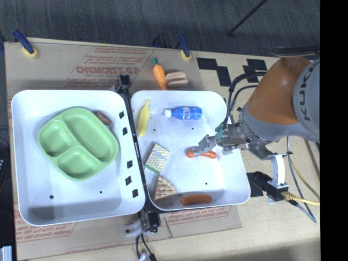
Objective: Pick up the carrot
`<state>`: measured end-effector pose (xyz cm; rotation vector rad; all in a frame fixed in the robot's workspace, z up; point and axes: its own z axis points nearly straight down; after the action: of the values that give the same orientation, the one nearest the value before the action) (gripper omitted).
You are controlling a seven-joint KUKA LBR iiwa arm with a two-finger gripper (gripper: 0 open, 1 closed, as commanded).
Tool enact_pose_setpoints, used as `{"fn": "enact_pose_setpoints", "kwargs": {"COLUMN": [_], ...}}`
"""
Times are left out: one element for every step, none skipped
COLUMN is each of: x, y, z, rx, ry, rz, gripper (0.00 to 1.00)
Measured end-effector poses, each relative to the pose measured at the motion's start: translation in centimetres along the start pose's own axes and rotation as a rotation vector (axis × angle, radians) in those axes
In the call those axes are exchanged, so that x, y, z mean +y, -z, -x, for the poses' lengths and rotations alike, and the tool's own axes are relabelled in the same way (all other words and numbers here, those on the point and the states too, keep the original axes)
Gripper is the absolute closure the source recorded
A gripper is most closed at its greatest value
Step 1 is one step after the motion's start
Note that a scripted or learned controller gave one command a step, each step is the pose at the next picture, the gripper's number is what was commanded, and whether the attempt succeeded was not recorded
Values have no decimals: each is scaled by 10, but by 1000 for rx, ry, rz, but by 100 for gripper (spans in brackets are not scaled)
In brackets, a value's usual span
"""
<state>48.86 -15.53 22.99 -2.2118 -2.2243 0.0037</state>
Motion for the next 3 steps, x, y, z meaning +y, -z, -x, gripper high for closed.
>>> {"fn": "enact_pose_setpoints", "kwargs": {"x": [-13,-13,-12], "y": [115,-79,-139], "z": [56,54,0], "rx": [-3,1,1], "ry": [18,-219,-269], "rz": [5,-1,0], "gripper": [0,0,0]}}
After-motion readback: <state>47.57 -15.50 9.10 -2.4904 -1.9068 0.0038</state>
